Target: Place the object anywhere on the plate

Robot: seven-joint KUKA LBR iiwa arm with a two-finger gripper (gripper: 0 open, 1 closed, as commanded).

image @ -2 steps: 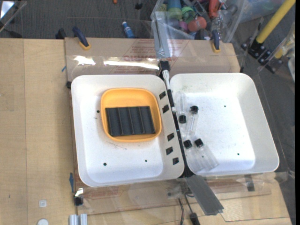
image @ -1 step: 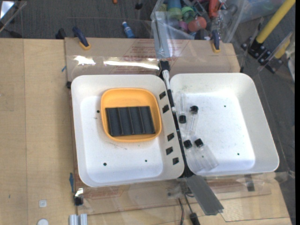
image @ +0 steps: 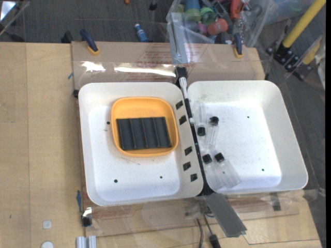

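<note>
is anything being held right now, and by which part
Nothing is being held. The black ridged block lies flat on the orange plate in the left bin, with no fingers on it.

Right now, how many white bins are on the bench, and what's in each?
2. The left bin holds an orange plate with a dark ridged block on it. The right bin holds small clear pieces with black caps near its left wall.

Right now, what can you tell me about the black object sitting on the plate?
The black object is a flat, dark rectangular slab with four lengthwise ridges, matte and rubbery-looking. It lies flat in the orange plate, filling most of its floor, slightly skewed. The plate rests in the left white bin.
</note>
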